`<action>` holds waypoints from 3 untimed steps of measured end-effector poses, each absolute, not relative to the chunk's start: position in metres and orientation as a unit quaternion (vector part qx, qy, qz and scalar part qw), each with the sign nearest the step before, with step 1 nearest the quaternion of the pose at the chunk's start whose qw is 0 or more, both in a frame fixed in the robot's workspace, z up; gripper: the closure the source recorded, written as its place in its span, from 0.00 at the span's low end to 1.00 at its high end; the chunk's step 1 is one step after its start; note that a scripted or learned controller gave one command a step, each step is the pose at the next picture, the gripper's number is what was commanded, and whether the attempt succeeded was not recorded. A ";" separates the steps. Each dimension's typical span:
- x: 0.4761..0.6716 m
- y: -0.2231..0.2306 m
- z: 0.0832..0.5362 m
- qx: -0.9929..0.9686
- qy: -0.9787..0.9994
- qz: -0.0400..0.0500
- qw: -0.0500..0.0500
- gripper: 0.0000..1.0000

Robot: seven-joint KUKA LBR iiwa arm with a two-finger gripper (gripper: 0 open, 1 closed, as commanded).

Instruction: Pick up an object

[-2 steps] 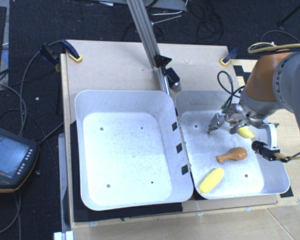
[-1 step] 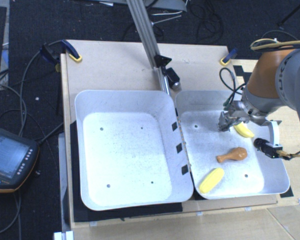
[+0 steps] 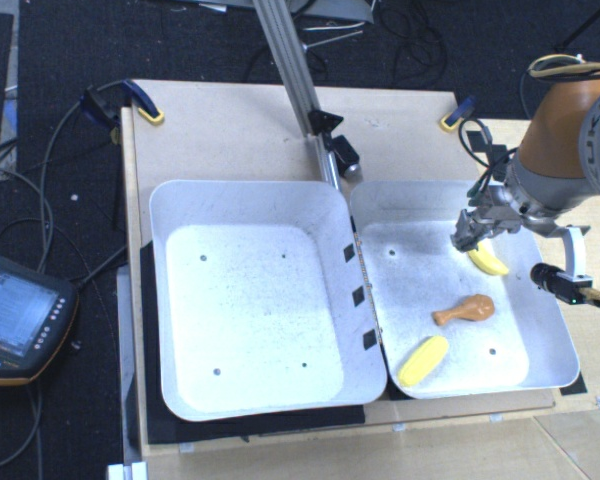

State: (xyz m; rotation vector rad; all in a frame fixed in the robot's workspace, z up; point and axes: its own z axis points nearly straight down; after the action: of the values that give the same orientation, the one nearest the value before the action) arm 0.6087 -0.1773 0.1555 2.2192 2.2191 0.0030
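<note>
Dark carpet strewn with black cables surrounds a pale wooden bench (image 3: 240,128), which carries two shallow white plastic bins side by side, both speckled with fine dark flecks. A grey handheld control pendant with a lit screen (image 3: 20,318) lies on the floor to the left, and a slanted aluminium rail (image 3: 290,58) crosses the top of the bench.

Within the right-hand bin (image 3: 410,248) are three small things. A small yellow banana-shaped toy (image 3: 490,261), smooth and curved, lies near the bin's upper right, directly under the two-finger gripper (image 3: 472,236); the gripper's dark tip sits at the banana's upper end, seemingly touching it. Whether the fingers are spread or pressed together cannot be made out. Lower in the same bin rests a glossy brown drumstick-shaped toy (image 3: 468,311), and just below it, tilted, a yellow corn-cob-shaped toy (image 3: 422,360) with a rougher surface.

The left-hand bin (image 3: 250,218) shows its rounded corners and raised rim.
</note>
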 end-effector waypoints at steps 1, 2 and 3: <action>0.610 -0.177 0.218 0.707 0.707 0.001 0.002 1.00; 0.608 -0.187 0.268 0.707 0.707 0.001 0.002 1.00; 0.604 -0.124 0.263 0.705 0.709 0.000 0.000 1.00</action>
State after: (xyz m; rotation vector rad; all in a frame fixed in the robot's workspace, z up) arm 0.6038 -0.1238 0.2625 2.2163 2.2279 0.0012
